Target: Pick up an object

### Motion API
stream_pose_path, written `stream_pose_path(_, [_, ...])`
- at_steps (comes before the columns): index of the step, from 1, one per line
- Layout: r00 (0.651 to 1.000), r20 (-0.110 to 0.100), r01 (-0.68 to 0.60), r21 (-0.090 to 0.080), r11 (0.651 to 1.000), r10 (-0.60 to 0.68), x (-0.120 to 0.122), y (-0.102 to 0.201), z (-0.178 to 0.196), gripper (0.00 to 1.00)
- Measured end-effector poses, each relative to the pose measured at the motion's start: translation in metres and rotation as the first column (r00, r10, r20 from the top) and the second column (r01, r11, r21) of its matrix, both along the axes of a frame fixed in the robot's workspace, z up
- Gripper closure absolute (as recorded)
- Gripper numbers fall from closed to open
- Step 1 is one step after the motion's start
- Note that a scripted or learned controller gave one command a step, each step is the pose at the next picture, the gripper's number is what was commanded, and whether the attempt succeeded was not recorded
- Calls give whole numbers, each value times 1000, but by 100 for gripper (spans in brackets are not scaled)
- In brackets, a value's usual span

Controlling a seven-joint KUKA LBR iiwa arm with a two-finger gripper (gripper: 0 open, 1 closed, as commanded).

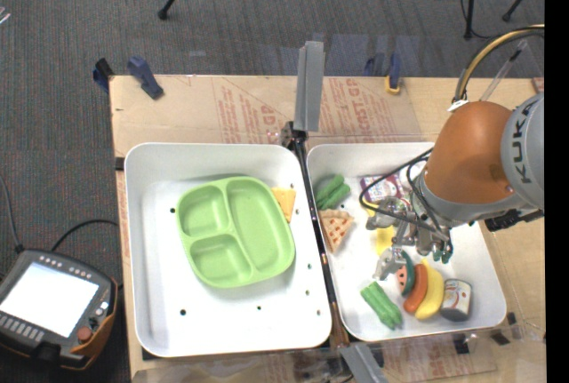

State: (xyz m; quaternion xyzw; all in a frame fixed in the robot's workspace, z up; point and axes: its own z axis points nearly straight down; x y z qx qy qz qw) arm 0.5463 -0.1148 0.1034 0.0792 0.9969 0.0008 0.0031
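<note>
My pincer (392, 265) hangs low over the right bin (492, 270), by the watermelon slice (408, 275) and smooth banana (430, 292) near its front edge; I cannot tell its state. A glossy green divided plate (236, 231) fills the left bin (147, 195).

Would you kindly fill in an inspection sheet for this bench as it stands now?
Surface: two white bins, left bin, right bin, on a board-topped bench.
Job's things: right bin holds a waffle piece, green toys, a banana and a small can.
Clutter: green divided plate in left bin.
Grippers: gripper low over right bin; grip unclear.
Cables: wires at the wrist.
Surroundings: teach pendant on carpet.
</note>
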Motion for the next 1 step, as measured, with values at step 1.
stream_pose_path(1, [1000,1,-6,0,1000,6,1,1,10,100])
